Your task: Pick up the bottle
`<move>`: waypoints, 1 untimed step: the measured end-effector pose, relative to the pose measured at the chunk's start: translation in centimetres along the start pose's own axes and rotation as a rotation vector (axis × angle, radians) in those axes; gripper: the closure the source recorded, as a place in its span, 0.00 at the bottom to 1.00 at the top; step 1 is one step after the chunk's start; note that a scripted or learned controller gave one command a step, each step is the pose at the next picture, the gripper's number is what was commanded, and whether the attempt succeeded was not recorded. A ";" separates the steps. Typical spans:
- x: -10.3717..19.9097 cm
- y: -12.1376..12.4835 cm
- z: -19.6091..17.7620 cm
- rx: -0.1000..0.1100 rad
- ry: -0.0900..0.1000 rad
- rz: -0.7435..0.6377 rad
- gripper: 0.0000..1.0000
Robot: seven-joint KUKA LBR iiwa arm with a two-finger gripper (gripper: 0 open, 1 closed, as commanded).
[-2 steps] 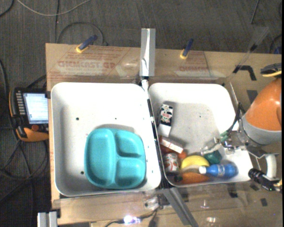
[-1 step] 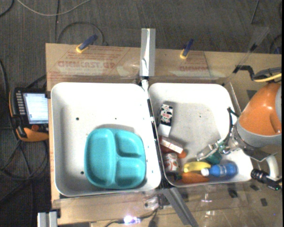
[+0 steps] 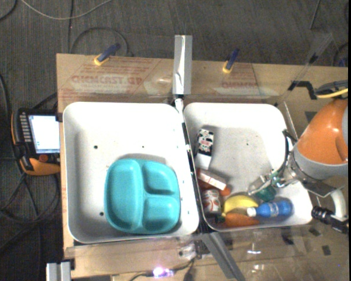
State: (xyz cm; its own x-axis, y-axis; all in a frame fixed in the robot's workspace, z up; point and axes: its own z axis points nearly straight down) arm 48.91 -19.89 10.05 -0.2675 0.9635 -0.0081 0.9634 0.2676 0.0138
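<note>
Bottle (image 3: 275, 209) lying beside clutter in right bin (image 3: 240, 111), end effector (image 3: 268, 183) blurred, its grip state unreadable

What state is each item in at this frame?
bottle: lying on its side, right bin's near edge.
gripper: low over the clutter beside the bottle.
teal tray: flat, right way up, left bin.
yellow item: lying beside the bottle.
small box: lying flat, apart.

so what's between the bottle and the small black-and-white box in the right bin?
In the camera view, a yellow banana-like item sits just left of the bottle; further toward the box lies a red-and-white packet, then bare bin floor.
</note>
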 end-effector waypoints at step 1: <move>2.5 1.2 -10.4 0.015 0.007 0.033 1.00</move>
State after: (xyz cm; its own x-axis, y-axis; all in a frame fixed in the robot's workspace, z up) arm 49.22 -17.11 20.44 -0.2359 0.9718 -0.0011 0.9718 0.2359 -0.0010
